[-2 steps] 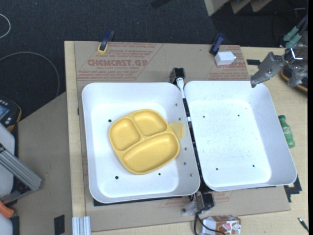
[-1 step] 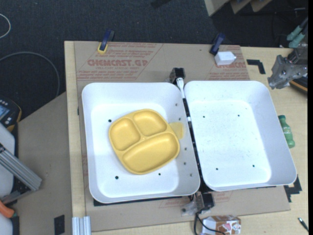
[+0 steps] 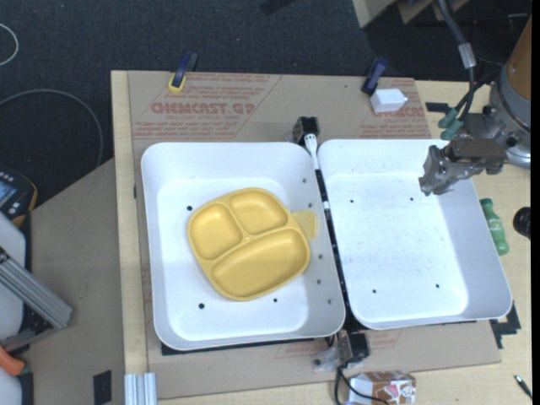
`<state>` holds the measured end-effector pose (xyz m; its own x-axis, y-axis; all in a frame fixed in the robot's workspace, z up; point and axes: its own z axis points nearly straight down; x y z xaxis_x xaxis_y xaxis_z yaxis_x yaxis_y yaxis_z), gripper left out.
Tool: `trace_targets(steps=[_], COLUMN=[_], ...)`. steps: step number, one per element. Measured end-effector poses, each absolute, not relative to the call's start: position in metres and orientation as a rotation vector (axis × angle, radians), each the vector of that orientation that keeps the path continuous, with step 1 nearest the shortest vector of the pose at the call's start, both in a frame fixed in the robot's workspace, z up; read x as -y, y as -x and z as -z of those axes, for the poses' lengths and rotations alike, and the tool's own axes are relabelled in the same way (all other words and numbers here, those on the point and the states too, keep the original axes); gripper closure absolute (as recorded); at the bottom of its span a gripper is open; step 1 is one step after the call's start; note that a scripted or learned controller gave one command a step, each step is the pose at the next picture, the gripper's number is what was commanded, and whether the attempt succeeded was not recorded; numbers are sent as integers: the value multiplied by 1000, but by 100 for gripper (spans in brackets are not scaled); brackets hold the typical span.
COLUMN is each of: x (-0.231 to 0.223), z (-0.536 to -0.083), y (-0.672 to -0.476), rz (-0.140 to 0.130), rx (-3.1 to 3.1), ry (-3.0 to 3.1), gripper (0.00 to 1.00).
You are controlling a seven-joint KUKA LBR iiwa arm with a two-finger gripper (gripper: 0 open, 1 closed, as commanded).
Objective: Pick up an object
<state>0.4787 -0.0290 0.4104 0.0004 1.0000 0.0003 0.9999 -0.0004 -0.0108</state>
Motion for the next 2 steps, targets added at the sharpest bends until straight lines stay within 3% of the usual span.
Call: trace_targets(steps=[1, 2], x=[-59, -97], z=[-363, -392], y=[-479, -479], rz=[-6, 6], rx=[2228, 2229], ry=[2206, 2216], gripper=[100, 100])
